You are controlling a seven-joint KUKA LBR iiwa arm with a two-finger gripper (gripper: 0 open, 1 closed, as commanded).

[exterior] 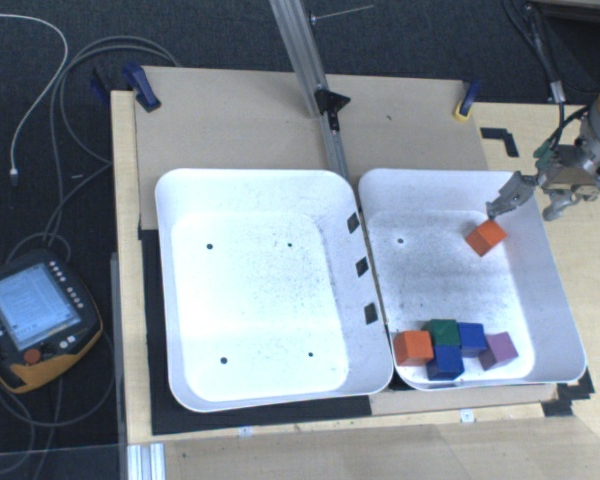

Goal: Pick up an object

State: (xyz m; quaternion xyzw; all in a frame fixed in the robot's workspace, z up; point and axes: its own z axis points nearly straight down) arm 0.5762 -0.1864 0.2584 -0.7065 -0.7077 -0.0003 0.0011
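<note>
Camera view: you see the gripper [533, 197] at the upper right corner of the right bin [435, 190], over its rim. Its two fingers stand apart, one reaching in over the bin and one outside it, with nothing between them. An orange cube [486, 238] lies alone on the bin floor just below and beside the inner finger [507, 198]; whether finger and cube touch cannot be read from this angle. It appears tilted rather than flat.

Treat the orange cube as the likely target. Centre the gripper over it so one finger falls on each side, and match the wrist angle to the cube's faces before descending. Because the cube sits near the sloped wall, expect the outer finger to foul the rim; approach from the bin's interior.

A cluster of cubes [455, 347] lies against the near wall, touching one another: poorer candidates. The left bin [180, 193] sits beside it on the worktop [240, 118].
</note>
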